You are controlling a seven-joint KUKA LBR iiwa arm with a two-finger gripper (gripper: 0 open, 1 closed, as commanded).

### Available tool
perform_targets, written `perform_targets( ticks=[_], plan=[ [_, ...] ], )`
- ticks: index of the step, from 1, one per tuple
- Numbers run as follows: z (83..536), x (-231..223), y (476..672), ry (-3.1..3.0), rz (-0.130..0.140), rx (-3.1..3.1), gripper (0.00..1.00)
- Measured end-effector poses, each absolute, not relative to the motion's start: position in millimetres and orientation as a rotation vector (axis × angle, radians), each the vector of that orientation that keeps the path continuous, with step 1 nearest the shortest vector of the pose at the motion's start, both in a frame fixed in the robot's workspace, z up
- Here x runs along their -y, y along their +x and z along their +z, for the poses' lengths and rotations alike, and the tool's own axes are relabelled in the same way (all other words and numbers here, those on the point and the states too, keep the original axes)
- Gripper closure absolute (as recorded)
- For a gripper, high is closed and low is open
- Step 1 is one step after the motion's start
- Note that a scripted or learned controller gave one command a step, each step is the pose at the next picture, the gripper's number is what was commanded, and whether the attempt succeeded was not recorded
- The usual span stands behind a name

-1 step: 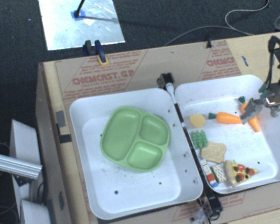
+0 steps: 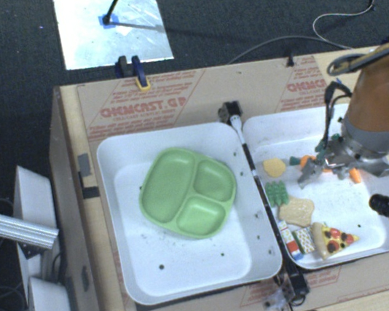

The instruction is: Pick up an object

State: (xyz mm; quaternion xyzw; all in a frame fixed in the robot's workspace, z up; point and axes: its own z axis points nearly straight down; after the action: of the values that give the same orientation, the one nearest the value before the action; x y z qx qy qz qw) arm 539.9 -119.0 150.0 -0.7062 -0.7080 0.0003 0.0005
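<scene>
1. Table (image 2: 169, 92): a brown board surface with red lettering carries two shallow white bins side by side, their inner edges touching along a dark central divider.
2. Left bin (image 2: 143, 270): holds one green divided plate (image 2: 188, 191), three compartments, lying flat near the middle of the bin and slightly toward its far side. A few dark specks lie on the bin floor around it.
3. Right bin (image 2: 363, 233): holds the small objects available for picking, grouped mostly along its left side, next to the divider.
4. Objects, far to near: a yellow rounded piece (image 2: 275, 167); just below it a green ridged piece (image 2: 276, 193); then a tan cracker-like piece (image 2: 297, 211); then a small striped packet (image 2: 297, 239) against the divider; beside that, a pizza slice toy (image 2: 332, 239) near the bin's front edge.
5. Small orange pieces (image 2: 305, 162) lie near the bin's middle, just left of the arm's end; another orange bit (image 2: 356, 176) lies under the wrist.
6. Arm (image 2: 385, 101): grey with an orange band, enters from the right and hangs over the right bin.
7. Gripper (image 2: 314, 170): low over the bin's middle, beside the orange pieces. Whether the jaws are released or clenched cannot be told, and no object is seen between them.
</scene>
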Motion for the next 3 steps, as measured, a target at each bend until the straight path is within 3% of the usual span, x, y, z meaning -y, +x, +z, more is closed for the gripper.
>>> perform_targets(
  ticks=[1,2,3],
  plan=[
    [83.3,101.4,636.4,-2.217,0.0,2.225,0.0],
    [85.4,143.4,662.5,-2.222,-0.003,2.226,0.0],
    [84.5,187.9,578.9,-2.22,0.0,2.224,0.0]
  ],
)
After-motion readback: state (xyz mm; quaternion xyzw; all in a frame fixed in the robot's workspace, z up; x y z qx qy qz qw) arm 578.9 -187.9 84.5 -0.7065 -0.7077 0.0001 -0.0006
